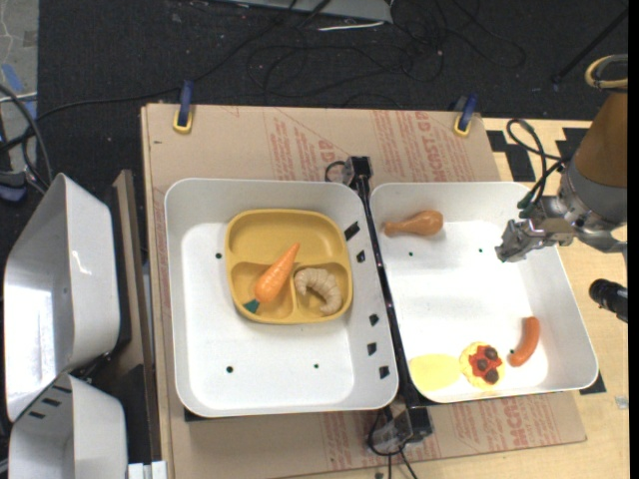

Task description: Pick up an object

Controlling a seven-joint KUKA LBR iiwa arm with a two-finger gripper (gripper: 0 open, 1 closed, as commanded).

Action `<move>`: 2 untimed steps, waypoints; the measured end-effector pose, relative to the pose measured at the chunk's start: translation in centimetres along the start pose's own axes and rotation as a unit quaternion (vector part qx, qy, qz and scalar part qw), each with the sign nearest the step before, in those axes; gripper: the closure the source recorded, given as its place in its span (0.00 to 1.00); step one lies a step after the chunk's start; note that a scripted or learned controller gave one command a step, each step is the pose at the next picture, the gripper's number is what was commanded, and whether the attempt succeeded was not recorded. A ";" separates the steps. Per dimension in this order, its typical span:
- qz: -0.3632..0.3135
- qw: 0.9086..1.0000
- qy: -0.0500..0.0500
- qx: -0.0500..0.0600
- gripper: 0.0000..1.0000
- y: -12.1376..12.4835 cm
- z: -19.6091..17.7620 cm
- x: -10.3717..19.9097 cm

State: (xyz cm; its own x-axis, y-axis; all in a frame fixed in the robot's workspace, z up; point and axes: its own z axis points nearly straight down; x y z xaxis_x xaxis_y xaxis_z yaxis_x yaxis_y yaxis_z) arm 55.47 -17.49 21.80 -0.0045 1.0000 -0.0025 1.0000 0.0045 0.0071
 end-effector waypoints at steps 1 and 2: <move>0.001 1.000 0.001 0.002 1.00 0.1 -0.8 0.0; -0.002 1.000 0.002 0.004 1.00 0.7 0.1 5.6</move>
State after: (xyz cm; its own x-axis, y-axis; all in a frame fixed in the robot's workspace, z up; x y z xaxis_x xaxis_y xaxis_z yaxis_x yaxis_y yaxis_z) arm 56.19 -11.86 21.69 -0.0078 1.0000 0.0016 1.0000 0.0078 -0.0010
